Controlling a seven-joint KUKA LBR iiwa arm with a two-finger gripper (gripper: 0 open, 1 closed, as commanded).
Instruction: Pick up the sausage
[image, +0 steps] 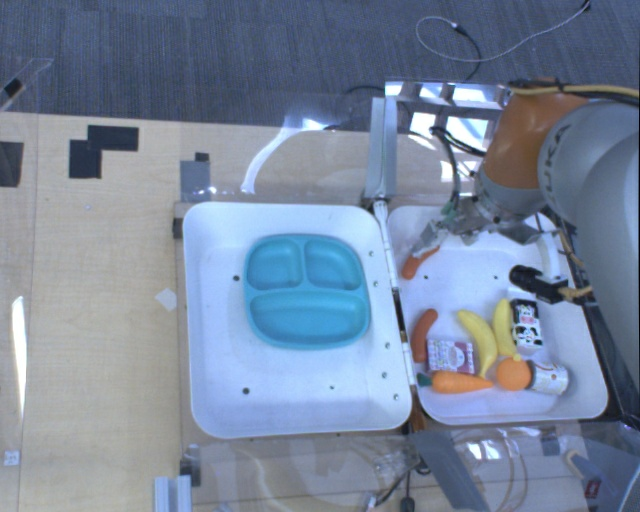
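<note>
A: Reddish-brown and lying on end, the sausage (423, 333) is resting in the right bin (596, 400) against its left wall. Just below it we are seeing a pink packet (449, 355) and a carrot (460, 382).

B: We are also seeing two bananas (488, 335), an orange (513, 374) and a small carton (526, 325) crowding its right. The gripper (437, 238) is hovering at the bin's far left corner, over a second small carrot (417, 261); whether its fingers are released or clenched we cannot tell.

A: The left bin (210, 400) is holding a blue divided plate (305, 291).
</note>
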